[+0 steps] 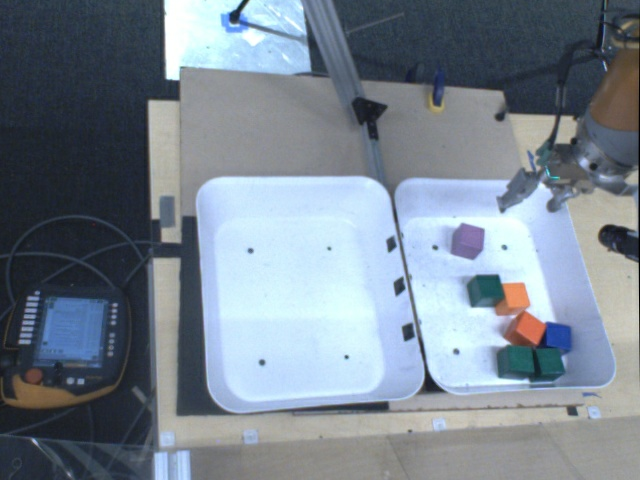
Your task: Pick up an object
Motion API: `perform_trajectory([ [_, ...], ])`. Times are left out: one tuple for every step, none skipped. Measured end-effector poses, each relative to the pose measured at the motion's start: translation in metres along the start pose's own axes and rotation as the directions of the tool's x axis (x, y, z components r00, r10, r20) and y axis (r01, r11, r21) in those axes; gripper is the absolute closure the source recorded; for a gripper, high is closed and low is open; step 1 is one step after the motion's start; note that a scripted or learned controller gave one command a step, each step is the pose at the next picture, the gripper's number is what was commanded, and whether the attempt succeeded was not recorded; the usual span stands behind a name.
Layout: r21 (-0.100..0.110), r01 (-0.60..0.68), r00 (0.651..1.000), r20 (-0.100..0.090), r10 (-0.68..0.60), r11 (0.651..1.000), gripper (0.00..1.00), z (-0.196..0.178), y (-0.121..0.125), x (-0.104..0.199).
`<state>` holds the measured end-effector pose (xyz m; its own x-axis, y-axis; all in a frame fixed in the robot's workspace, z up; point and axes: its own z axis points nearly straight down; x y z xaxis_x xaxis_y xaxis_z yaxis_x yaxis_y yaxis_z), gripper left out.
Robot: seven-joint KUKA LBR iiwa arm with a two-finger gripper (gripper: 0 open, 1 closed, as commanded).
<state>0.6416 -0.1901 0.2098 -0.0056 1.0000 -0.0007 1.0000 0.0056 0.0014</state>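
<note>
Camera view: we note the gripper (535,190) poised over the upper right rim of the right bin (590,298), its two fingers spread apart with nothing between them. The left bin (215,268) sits just beside it on the bench (450,118).

All candidate objects lie in the right bin. A purple cube (467,240) stands alone, nearest the gripper and apart from the rest. Below it, a green cube (485,290) touches an orange cube (514,297). A second orange cube (526,327), a blue cube (557,337) and two green cubes (530,362) are crowded into the lower right corner.

We judge the step in hand to be the approach. The purple cube is the soundest choice: free space on every side lets both fingers descend without striking neighbours. We recommend centring over it, squaring the fingers to two opposite faces, and lowering fully before closing. The clustered cubes risk a blocked finger or a double pick.
</note>
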Motion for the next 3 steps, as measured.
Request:
perform_trajectory([
  [0.0,0.0,1.0,0.001,0.0,1.0,0.0,0.0,0.0,0.0],
  [0.004,0.0,1.0,0.0,0.0,1.0,0.0,0.059,0.007,-0.002],
  [-0.006,-0.003,1.0,-0.002,0.003,1.0,0.0,0.095,0.008,-0.004],
])
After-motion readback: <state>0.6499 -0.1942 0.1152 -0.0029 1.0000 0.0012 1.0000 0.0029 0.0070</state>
